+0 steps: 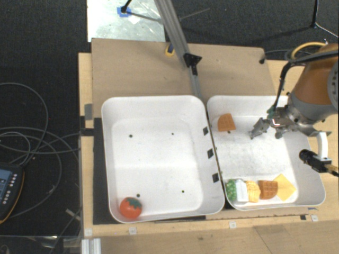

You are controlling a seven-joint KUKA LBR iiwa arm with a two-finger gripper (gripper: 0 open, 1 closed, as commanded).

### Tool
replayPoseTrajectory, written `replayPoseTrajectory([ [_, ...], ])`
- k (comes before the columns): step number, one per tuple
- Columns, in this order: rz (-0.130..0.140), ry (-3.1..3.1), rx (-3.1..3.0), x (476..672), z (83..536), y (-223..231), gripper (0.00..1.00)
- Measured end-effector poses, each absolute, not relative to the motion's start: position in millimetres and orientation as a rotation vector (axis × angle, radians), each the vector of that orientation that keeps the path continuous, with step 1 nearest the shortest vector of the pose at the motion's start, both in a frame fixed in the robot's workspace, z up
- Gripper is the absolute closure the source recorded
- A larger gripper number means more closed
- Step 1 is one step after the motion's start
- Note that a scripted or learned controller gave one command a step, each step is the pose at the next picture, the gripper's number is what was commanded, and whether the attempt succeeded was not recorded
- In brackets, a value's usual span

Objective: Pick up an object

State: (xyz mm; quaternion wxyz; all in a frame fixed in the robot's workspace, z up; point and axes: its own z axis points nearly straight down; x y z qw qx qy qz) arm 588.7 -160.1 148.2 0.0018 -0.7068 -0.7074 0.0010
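Observation:
My gripper (268,132) hangs over the back of the right bin (254,106), fingers spread open with nothing between them. An orange-brown toast-like piece (226,123) lies to the gripper's left, near the bin's back left corner, apart from the fingers. Along the right bin's front edge sits a row of toy food: a green and white piece (234,189), a yellow corn piece (252,191), a brown waffle-like piece (268,189) and a yellow cheese wedge (285,187). A red tomato (130,208) rests in the left bin's front left corner.
The left bin (153,107) adjoins the right bin, their rims joined by black clips. A slanted metal pole (177,30) crosses the back of the bench. Cables and a pendant lie on the floor at left.

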Motion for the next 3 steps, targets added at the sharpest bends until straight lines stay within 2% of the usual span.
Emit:
replayPoseTrajectory([
  [1, 0.003, -2.22, -2.218, 588.2, 95.9, -159.5, 0.0],
  [2, -0.004, -2.224, -2.223, 590.3, 110.1, -160.4, 1.0],
  [3, -0.007, -2.231, -2.222, 593.3, 175.0, -162.6, 1.0],
])
